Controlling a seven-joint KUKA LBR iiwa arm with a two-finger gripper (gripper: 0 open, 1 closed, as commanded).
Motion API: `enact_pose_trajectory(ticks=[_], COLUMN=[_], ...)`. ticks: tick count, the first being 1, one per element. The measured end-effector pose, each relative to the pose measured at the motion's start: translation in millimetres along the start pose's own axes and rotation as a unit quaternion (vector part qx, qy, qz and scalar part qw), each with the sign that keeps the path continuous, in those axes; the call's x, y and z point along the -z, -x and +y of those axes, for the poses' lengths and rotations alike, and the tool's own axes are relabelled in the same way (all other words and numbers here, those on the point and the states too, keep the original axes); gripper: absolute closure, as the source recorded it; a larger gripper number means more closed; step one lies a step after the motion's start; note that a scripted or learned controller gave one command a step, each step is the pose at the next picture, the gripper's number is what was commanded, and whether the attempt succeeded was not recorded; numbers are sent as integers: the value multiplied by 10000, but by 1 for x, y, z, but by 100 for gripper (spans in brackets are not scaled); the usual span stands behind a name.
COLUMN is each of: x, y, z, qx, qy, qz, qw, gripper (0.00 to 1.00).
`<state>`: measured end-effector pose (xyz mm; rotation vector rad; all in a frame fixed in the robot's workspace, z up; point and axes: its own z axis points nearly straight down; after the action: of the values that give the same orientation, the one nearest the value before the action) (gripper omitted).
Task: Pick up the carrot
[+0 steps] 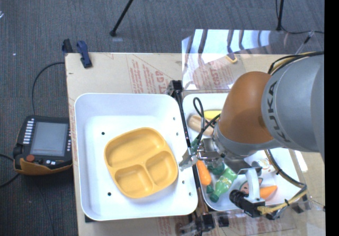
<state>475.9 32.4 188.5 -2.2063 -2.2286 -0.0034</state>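
Carrot [204, 173]: lay in the right bin [222, 206], near its left wall, long axis running roughly up and down the view.
Gripper [197, 156]: sat just above the carrot's upper end, by the wall between the bins; its grip state could not be told, hidden under the wrist.
Green bottle [222, 182]: lay just right of the carrot, tilted.
Orange piece [268, 192]: lay further right in the same bin, apart from the carrot.
Arm [270, 110]: covered much of the right bin, orange band above the wrist.
Left bin [90, 139]: held a yellow tray [140, 162] with three compartments.
Pendant [45, 144]: lay on the floor, left of the bench.
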Motion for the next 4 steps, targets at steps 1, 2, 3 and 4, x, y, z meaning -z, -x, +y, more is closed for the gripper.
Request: enact_pose_trajectory(ticks=[1, 2, 3, 4], x=[-2, -3, -3, -3], y=[54, -2, 74, 9], z=[15, -2, -2, -1], qx=[-209, -117, -2166, -2110], qy=[-22, -37, -21, -26], qz=[-30, -14, -30, -17], qw=[9998, 9999, 9763, 9775], gripper=[0, 0, 0, 0])
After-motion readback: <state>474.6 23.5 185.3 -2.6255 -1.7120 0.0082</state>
